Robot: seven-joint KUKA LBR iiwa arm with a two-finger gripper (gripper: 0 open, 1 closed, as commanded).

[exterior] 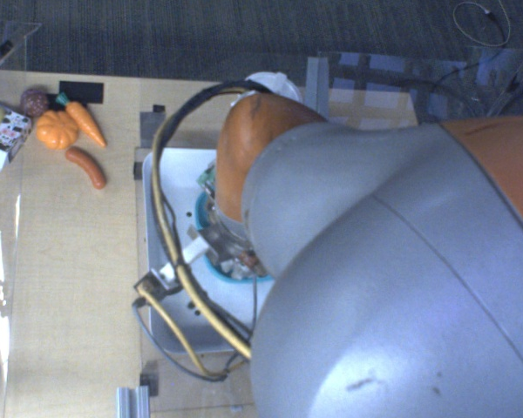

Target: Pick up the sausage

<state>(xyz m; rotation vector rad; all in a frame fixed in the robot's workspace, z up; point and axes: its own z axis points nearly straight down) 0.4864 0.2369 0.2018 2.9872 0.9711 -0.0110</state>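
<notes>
Sausage (87, 167): lying on the tabletop (61, 277), near carrot (88, 123) and small pumpkin (56, 130)
Arm (366, 259): hanging over white bin (170, 233)
Hand: hidden, can't tell grip

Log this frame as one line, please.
arm: grey arm with orange band over white bin | target: red-brown sausage on tan bench, left of bin, untouched | tool: hidden by arm

Arm (375, 259): smooth matt grey casing, with a satiny orange band (244, 155). Bench top (61, 268): pale, light wood-look surface, matt; bin (170, 233) smooth white, plastic by the look. Sausage (86, 167), carrot (87, 123) and small pumpkin (56, 131): glossy moulded plastic.
</notes>
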